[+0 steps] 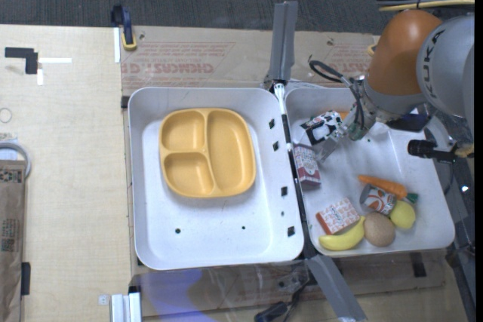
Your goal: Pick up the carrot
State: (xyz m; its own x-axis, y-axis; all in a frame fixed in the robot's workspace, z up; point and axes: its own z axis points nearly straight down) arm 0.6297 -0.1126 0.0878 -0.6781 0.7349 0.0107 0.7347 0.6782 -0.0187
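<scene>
The left bin (143,185) holds a yellow divided plate (207,152) with three compartments, lying toward the bin's 11 o'clock part. A grey upright divider post (284,38) stands at 12 o'clock of the seam between the two bins.

In the right bin (411,162), a small maroon packet (306,165) lies against the left wall at 9 o'clock. A black-and-white carton (323,127) sits at about 10 o'clock, just beside the gripper (355,128), which hangs low over the bin's upper part; whether its claw is wide or narrow cannot be told from here, and nothing shows between its tips. A red-and-white packet (338,215) lies near 6 o'clock, with a banana (341,236) just below it at the front wall. A brown round potato-like thing (379,230) touches the banana's right end. The carrot (383,186), orange with a green end, lies slanted at about 4 o'clock of the bin, well apart from the gripper, resting across a small can (377,200). A lemon (403,215) sits just beside the can at its 4 o'clock. The arm (423,56) enters from 2 o'clock.
</scene>
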